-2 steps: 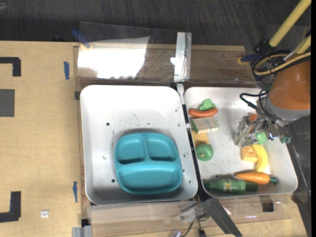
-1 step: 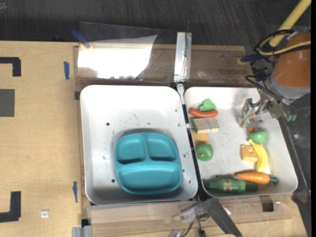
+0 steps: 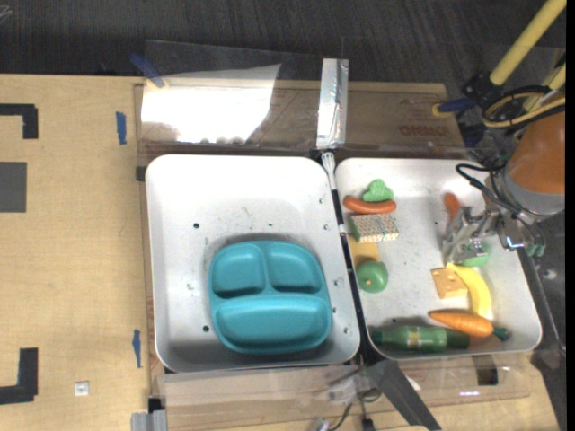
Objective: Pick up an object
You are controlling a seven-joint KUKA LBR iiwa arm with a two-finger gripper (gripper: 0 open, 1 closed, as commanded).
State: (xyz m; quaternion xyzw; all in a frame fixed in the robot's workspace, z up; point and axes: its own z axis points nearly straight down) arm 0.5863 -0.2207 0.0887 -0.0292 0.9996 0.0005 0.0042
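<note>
Two shallow white bins sit side by side on the bench. The left bin (image 3: 171, 196) holds a teal divided tray (image 3: 268, 296), lying flat toward that bin's near wall. The right bin (image 3: 413, 173) carries the small items, placed here against the banana (image 3: 476, 287). A cheese wedge (image 3: 446, 282) touches the banana's left side. A carrot (image 3: 463, 322) lies just below it, and a green bottle (image 3: 420, 337) lies on its side below and left of it, along the near wall. Well left of the banana are a green apple (image 3: 373, 277), a brown-and-white block (image 3: 374, 230), a hot dog (image 3: 369, 206) and a small green piece (image 3: 378, 189). The gripper (image 3: 469, 234) hangs just above the banana's upper end, among small clutter; whether its fingers are apart or closed cannot be told, and nothing is seen held.
</note>
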